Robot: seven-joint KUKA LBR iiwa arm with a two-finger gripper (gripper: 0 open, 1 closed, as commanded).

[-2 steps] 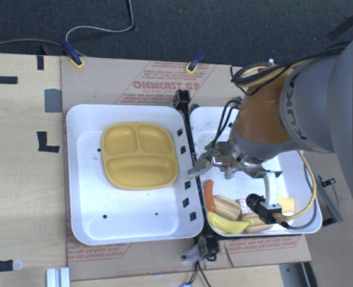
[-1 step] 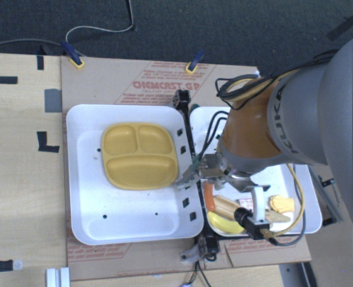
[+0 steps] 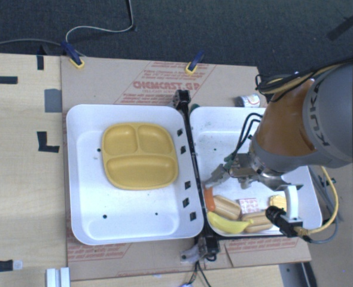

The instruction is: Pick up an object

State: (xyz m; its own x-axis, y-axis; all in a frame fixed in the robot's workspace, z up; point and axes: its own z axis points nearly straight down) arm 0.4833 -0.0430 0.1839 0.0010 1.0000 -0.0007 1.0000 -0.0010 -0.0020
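Observation:
My gripper (image 3: 231,180) hangs over the middle of the right bin (image 3: 215,133), open, with its fingers spread and nothing between them. Just below it, along the bin's near edge, lie several small things: an orange piece (image 3: 209,200), a tan bread roll (image 3: 226,207), a yellow banana (image 3: 227,223), a white and pink packet (image 3: 249,206), a tan sausage (image 3: 258,223) and a gold piece (image 3: 276,201). The gripper is above and apart from them. The grey and orange arm (image 3: 296,124) hides the bin's right part.
A yellow divided plate (image 3: 140,155) lies in the left bin (image 3: 84,178). A black divider (image 3: 188,154) runs between the bins. Cables (image 3: 323,220) loop at the right bin's near right corner. A small white item (image 3: 250,101) sits behind the right bin.

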